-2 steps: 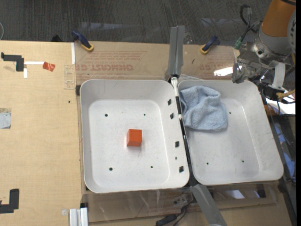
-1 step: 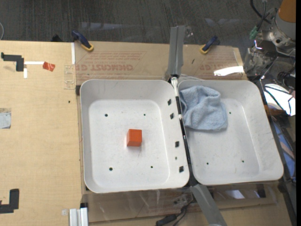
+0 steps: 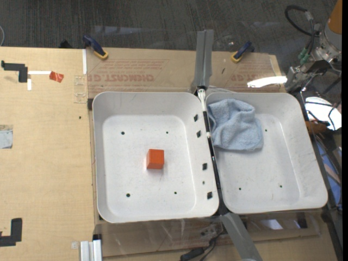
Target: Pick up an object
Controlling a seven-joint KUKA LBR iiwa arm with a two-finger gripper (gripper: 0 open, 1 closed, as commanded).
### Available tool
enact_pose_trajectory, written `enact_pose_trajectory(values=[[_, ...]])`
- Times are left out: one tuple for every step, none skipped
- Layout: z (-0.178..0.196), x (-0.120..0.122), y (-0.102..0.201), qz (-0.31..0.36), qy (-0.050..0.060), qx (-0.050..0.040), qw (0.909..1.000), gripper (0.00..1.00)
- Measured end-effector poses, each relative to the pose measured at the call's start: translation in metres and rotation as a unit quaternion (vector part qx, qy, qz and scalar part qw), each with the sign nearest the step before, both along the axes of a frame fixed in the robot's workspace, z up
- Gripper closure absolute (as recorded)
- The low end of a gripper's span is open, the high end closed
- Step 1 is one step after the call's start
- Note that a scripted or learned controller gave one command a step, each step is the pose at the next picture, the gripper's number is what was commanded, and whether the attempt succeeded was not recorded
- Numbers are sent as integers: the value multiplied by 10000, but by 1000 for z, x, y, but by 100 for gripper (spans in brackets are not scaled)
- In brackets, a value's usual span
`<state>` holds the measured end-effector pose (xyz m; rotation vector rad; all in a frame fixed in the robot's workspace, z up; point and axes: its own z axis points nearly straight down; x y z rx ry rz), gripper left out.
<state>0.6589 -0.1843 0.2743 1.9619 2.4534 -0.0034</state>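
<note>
Two targets lie apart: a small orange-red cube (image 3: 155, 159) mid left white bin (image 3: 109, 200), a crumpled pale-blue cloth (image 3: 235, 125) far-left in the right white bin (image 3: 304, 194). A descent off-centre would likely nudge the cube aside. The claw's state cannot be told.

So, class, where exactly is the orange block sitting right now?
The orange block lies in the left bin, near the middle of its floor, well apart from the blue-grey cloth bunched in the right bin.

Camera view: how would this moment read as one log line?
orange block: left bin | blue cloth: right bin | arm: far right, away
</note>
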Motion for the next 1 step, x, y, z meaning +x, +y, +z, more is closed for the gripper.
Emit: enact_pose_trajectory(values=[[-2, -29, -37, -1658, -1, -2, 9862, 100]])
